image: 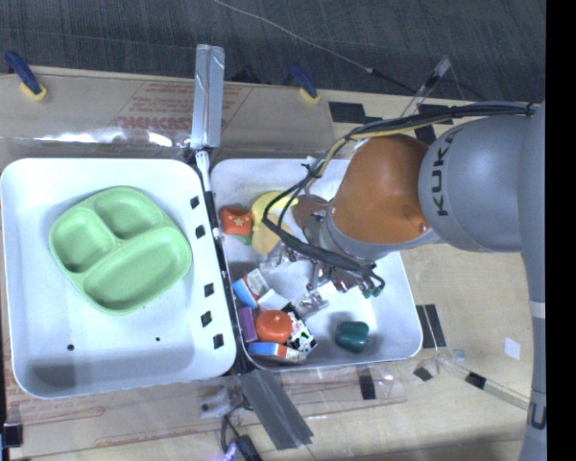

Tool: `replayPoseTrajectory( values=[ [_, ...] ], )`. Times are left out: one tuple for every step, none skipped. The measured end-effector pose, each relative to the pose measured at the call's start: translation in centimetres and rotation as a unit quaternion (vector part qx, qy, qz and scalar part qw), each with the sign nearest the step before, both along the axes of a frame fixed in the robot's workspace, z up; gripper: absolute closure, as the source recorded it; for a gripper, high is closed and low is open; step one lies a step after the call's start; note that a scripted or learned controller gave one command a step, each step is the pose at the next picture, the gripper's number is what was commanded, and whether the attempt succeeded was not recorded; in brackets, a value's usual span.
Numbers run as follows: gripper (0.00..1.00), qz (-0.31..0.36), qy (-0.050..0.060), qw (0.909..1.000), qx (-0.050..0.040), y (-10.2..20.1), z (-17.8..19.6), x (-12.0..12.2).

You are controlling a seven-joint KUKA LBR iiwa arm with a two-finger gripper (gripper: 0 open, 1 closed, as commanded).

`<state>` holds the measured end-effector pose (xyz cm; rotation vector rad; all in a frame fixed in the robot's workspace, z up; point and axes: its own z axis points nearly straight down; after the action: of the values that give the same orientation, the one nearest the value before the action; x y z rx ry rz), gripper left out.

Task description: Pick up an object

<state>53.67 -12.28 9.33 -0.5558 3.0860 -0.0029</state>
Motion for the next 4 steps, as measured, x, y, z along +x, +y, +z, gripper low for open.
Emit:
replayPoseTrajectory(
  values=[
    [0.00, -0.030, 0.002, 0.9995, 0.0010, 2.2, 0.0, 8.7],
    [1.00, -0.028, 0.000, 0.9996, 0.0001, 2.2, 1.1, 8.9],
    [1.00, -0.174, 0.000, 0.9848, -0.0019, 2.5, 0.4, 8.5],
    [0.00, -0.172, 0.003, 0.9851, 0.0007, 2.9, 0.0, 8.4]
  ],
)
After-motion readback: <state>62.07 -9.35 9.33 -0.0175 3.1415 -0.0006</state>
